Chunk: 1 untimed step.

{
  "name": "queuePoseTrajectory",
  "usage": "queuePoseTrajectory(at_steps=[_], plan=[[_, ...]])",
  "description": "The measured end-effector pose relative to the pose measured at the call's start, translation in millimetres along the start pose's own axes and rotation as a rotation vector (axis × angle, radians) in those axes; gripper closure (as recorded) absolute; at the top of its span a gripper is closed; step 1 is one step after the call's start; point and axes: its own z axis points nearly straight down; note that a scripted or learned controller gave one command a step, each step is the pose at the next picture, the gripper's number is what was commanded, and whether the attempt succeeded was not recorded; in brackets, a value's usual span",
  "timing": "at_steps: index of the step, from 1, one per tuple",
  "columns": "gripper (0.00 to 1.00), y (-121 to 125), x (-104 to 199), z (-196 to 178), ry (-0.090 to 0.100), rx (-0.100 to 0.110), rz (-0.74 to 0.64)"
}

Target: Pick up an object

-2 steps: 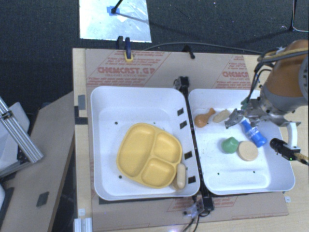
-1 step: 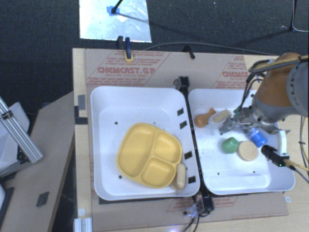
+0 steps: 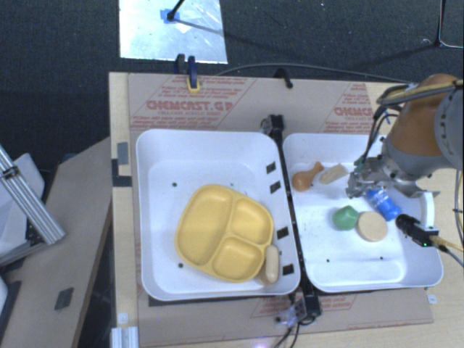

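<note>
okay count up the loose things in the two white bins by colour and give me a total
Yellow: 1, the divided tray in the left bin.
Tan or beige: 3, the roll by the tray, the piece and the round disc in the right bin.
Brown: 1, the pear-shaped piece.
Green: 1, the lump.
Blue: 1, the small bottle.
Total: 7.

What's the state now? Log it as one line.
arm: over right bin | gripper: low by blue object | grasp: unconfirmed | left bin: yellow tray
</note>
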Motion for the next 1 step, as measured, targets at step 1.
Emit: queuePoseTrajectory(at_steps=[1], plan=[[1.00, -1.3, -4.5, -63.6, -0.001, -0.005, 0.000]])
